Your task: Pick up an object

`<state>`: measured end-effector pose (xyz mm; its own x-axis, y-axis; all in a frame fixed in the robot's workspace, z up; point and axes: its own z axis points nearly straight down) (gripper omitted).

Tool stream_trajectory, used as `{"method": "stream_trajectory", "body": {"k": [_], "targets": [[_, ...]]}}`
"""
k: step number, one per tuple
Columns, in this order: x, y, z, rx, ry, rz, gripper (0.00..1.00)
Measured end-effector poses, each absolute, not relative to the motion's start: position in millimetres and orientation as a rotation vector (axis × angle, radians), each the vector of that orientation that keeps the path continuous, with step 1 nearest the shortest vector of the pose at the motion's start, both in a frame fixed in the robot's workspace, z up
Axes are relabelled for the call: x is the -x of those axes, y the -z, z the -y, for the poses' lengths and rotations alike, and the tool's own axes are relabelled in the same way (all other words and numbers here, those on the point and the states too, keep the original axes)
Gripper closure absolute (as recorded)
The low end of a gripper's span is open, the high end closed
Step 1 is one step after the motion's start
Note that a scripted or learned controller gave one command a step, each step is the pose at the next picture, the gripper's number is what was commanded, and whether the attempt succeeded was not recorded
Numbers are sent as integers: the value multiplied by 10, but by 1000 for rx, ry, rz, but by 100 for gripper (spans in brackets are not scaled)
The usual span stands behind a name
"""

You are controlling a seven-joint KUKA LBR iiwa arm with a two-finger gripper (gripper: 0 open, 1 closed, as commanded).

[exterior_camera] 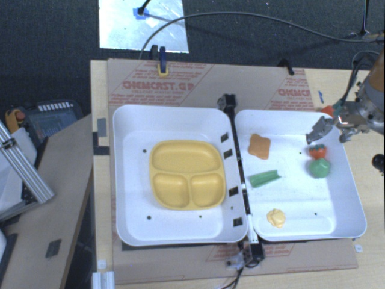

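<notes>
While the gripper [329, 131] hangs over the right bin [349, 221] near its far right rim, we note its fingers spread with nothing between them; a red piece [318, 151] and a green ball [319, 168] lie just below.

Tray [185, 173] in left bin [129, 161]

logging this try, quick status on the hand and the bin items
Hand over right bin's far right edge, nothing seen in it. Red piece and green piece just below it. Orange piece, green bean, yellow piece lie apart.
</notes>
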<state>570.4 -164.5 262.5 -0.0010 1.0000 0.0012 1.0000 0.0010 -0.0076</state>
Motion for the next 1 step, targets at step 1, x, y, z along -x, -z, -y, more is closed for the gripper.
{"method": "stream_trajectory", "body": {"k": [1], "targets": [[-5723, -2676, 1643, 2219, 1, 2226, 0]]}}
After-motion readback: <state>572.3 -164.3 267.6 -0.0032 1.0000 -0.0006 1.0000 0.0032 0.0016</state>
